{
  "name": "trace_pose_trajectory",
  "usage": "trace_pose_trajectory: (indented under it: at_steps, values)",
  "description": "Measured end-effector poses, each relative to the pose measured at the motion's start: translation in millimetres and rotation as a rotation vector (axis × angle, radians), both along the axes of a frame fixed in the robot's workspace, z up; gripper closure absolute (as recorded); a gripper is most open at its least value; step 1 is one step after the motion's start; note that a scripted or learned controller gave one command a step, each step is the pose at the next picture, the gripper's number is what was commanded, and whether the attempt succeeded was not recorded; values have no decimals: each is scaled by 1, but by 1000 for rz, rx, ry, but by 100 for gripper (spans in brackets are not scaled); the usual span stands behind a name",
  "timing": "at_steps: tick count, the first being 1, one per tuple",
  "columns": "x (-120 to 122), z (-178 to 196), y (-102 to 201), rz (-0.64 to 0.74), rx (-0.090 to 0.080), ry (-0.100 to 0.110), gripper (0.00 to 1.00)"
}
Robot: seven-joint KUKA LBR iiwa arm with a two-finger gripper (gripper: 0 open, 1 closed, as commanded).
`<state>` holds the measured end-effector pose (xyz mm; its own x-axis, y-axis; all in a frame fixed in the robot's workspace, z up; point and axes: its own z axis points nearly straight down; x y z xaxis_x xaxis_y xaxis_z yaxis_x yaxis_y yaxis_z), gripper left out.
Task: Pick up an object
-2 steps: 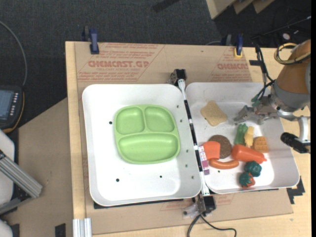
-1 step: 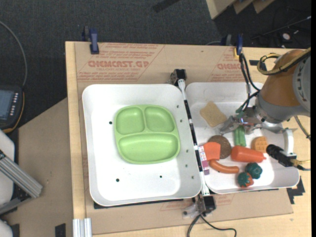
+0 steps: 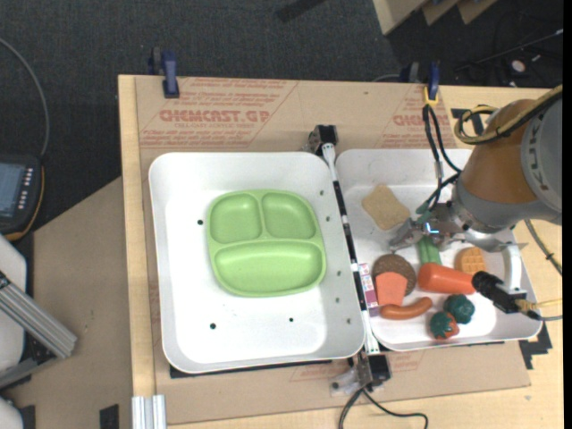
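Your gripper (image 3: pixel 420 231) sits low in the crowded right bin (image 3: pixel 407 172), finger state unreadable. Left bin (image 3: pixel 179 266) offers open floor around its green divided plate (image 3: pixel 264 244).

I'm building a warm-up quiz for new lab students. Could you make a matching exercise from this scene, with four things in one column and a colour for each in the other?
Things:
1. divided plate in the left bin
2. toy carrot
3. slice of bread
4. sausage

Colours:
A. tan
B. light green
C. reddish brown
D. orange

Pairs: 1-B, 2-D, 3-A, 4-C
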<state>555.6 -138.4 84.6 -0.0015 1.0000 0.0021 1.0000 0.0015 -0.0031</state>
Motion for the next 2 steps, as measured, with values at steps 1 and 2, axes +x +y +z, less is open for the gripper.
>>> trace_pose_trajectory:
  at_steps: [1, 2]
  values:
    - [1, 10, -1, -2, -2, -4, 100]
    - [26, 115, 60, 6, -2, -16, 100]
